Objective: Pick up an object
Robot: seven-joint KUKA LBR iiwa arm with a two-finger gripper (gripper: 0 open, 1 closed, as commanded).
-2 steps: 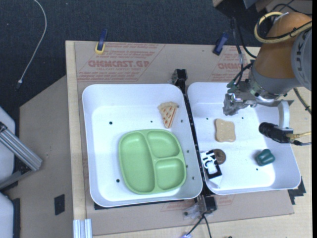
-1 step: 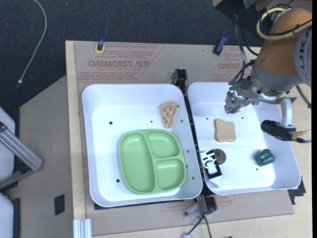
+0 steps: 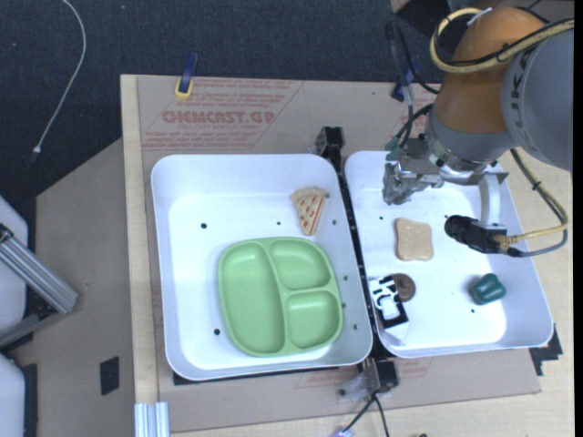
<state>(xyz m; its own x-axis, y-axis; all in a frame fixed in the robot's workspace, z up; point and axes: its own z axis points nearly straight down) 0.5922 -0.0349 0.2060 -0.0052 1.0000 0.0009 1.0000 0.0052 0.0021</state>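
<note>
Start at the two-finger gripper (image 3: 398,189): it hangs over the upper part of the right-hand shallow white bin (image 3: 528,330), and you cannot tell from this slanted view whether it is spread or closed. Nothing shows between its tips, so treat the pick as not yet made; the whole grasp and lift look to be left.

The nearest candidate is the flat tan bread-slice-shaped toy (image 3: 414,239), lying on the bin floor at about 5 o'clock from the gripper, near it but apart. Farther out in the same direction, a small round brown disc (image 3: 403,287) sits at the bin's lower left beside a black-and-white printed tag (image 3: 389,304). A small teal rounded block (image 3: 487,289) lies well off at roughly 4 o'clock.

Across the divider, at 9 o'clock, the left-hand white bin (image 3: 173,244) holds a tan waffle-patterned wedge (image 3: 310,209) and a pale green three-compartment plastic plate (image 3: 278,294).
</note>
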